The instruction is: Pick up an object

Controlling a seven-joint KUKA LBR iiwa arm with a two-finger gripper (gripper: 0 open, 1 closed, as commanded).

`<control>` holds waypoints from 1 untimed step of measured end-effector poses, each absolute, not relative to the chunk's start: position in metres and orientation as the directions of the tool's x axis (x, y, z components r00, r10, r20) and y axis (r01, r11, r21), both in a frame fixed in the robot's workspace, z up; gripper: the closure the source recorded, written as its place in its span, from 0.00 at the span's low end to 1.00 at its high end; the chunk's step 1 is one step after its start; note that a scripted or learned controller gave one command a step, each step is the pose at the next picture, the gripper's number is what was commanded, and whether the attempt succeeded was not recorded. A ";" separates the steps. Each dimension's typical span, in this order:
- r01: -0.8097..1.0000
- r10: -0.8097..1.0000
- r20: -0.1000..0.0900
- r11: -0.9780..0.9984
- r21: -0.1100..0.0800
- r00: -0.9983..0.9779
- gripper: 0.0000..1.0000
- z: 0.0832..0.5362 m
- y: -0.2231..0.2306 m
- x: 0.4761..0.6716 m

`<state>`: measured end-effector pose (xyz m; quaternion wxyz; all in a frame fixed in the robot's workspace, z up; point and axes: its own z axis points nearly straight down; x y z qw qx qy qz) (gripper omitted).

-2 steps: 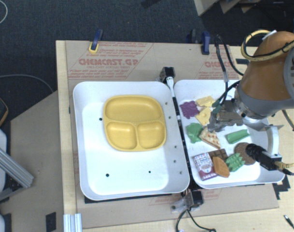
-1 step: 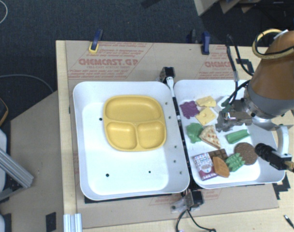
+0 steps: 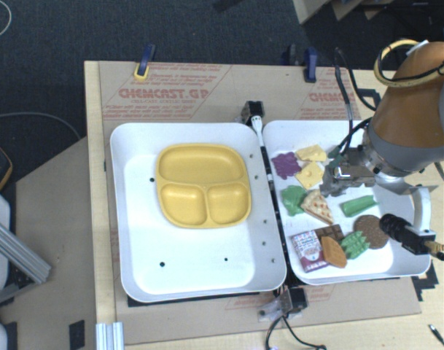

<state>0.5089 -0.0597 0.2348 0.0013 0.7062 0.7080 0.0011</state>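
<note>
A robotics laboratory test station: two shallow white bins [image 3: 134,217] sit side by side on a bench covered with a protective-paper sheet [image 3: 178,93] held by clamps [image 3: 143,63]. An industrial arm [image 3: 411,115] reaches over toy food pieces [image 3: 316,203], with loose cables [image 3: 32,119] trailing across dark carpet [image 3: 98,13] and aluminium framing [image 3: 17,250] alongside.

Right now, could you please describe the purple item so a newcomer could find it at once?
Look at the right-hand white bin, crowded with toy food. Near its upper left corner, beside the divider, lies the purple item. It is the only purple piece, left of two pale yellow cheese-like wedges.
</note>
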 end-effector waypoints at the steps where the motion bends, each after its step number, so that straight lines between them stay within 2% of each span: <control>1: 1.000 1.000 0.000 0.001 -0.002 -0.001 1.00 0.222 -0.057 0.517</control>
